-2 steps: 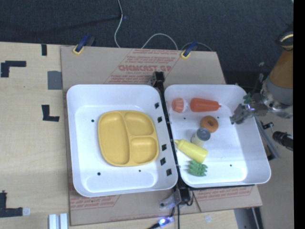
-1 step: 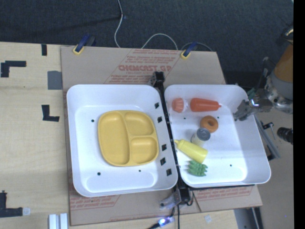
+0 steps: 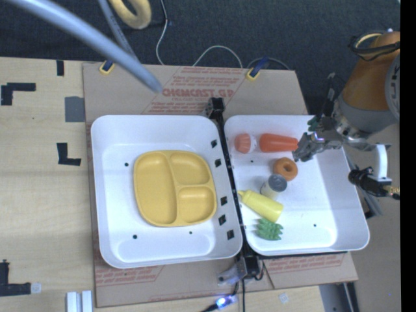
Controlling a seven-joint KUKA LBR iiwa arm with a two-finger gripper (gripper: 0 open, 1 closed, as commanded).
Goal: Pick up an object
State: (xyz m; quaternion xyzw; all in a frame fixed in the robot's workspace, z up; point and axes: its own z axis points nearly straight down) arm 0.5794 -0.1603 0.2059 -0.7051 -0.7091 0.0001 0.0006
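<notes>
Fingers (image 3: 303,150), whose opening we cannot tell, hover just beside the orange ring (image 3: 285,169), so we judge ourselves approaching, needing a descent onto it.

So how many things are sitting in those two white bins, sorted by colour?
Yellow: 2, the divided plate and the squeeze bottle
Orange or red: 3, the carrot-like piece, the ring, the small pinkish piece
Grey: 1, the small round piece
Green: 1, the leafy piece
Total: 7

Small toy foods (image 3: 276,143) lie in right bin (image 3: 338,233).
</notes>
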